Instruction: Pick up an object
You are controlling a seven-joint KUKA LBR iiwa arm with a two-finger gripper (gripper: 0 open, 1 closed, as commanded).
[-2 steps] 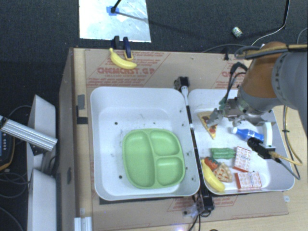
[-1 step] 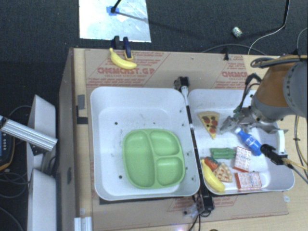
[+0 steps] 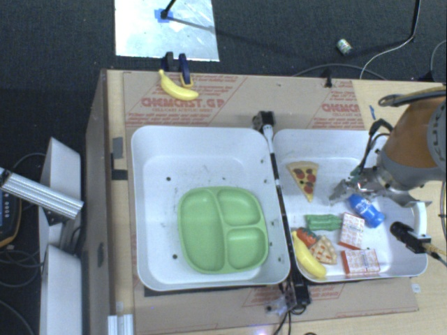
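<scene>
My gripper (image 3: 347, 188) hangs low over the right bin (image 3: 328, 142), near its middle right. Just below and right of it lies a blue object (image 3: 367, 211), close to the gripper but apart from it as far as I can tell. A toy pizza slice (image 3: 304, 179) lies to the gripper's left. Along the bin's front sit a green piece (image 3: 322, 222), a yellow banana (image 3: 309, 255), a smaller pizza slice (image 3: 325, 248) and two red-and-white cartons (image 3: 351, 229) (image 3: 361, 261). Nothing shows between the gripper's tips.
The left bin (image 3: 157, 159) holds a green divided plate (image 3: 223, 229). A second banana (image 3: 176, 87) lies on the bench behind the bins, beside dark clips (image 3: 183, 65). The divider (image 3: 275, 180) between the bins runs just left of the pizza slice.
</scene>
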